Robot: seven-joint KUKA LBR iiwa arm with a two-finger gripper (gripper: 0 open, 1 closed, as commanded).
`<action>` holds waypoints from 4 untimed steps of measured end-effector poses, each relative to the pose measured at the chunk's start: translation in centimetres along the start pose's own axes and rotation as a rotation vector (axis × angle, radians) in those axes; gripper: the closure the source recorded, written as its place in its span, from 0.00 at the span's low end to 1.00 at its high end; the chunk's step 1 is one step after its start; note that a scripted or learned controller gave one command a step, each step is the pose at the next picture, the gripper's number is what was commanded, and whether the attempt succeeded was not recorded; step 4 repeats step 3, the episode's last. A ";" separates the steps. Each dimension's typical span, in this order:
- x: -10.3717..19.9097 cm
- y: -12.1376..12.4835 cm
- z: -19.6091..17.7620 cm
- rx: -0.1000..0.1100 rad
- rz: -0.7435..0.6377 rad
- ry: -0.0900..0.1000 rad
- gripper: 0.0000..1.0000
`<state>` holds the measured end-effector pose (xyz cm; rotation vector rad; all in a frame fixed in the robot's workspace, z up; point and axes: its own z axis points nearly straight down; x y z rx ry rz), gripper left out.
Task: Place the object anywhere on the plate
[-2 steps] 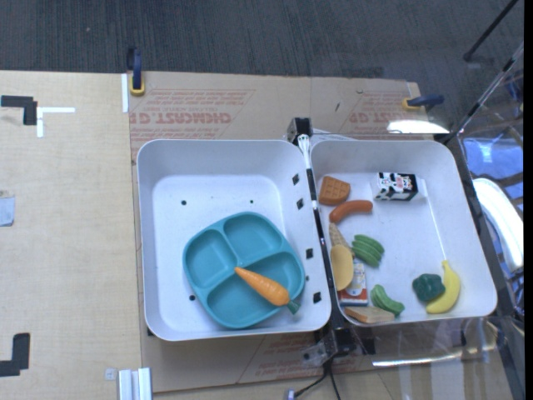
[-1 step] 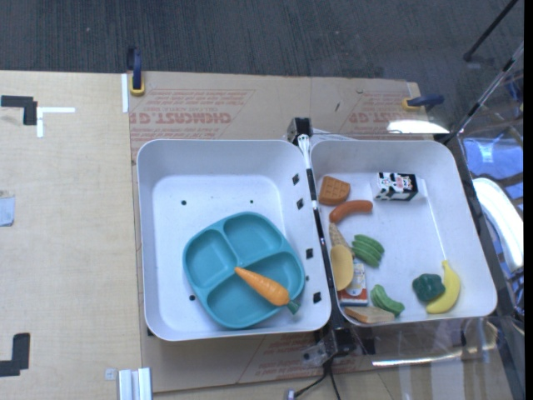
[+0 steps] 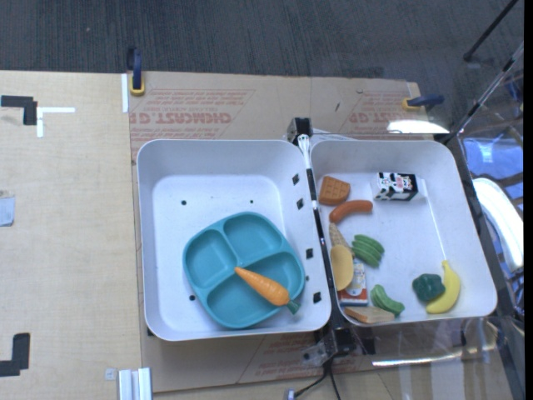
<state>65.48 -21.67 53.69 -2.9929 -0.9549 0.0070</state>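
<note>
A teal divided plate (image 3: 241, 269) lies in the left white bin (image 3: 166, 173), toward its front. An orange toy carrot (image 3: 264, 285) rests across the plate's right compartment, its green stem end at the plate's front right rim. The right white bin (image 3: 441, 190) holds several toy foods: a waffle piece (image 3: 334, 190), a sausage (image 3: 351, 210), a small black and white carton (image 3: 396, 187), green pods (image 3: 367, 249), a broccoli piece (image 3: 428, 287) and a banana (image 3: 445, 290).
Both bins sit on brown cardboard (image 3: 225, 111) over a wooden bench. Clamps (image 3: 134, 72) hold the cardboard at the back. A pale corn-like piece (image 3: 341, 263) and a small box (image 3: 356, 283) lie by the right bin's left wall.
</note>
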 end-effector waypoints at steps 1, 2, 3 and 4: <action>-0.5 0.3 2.8 0.006 0.142 -0.005 1.00; -0.8 -0.1 11.8 0.008 0.406 -0.004 1.00; -0.1 0.4 3.7 0.004 0.396 -0.001 1.00; -0.1 0.4 3.7 0.004 0.396 -0.001 1.00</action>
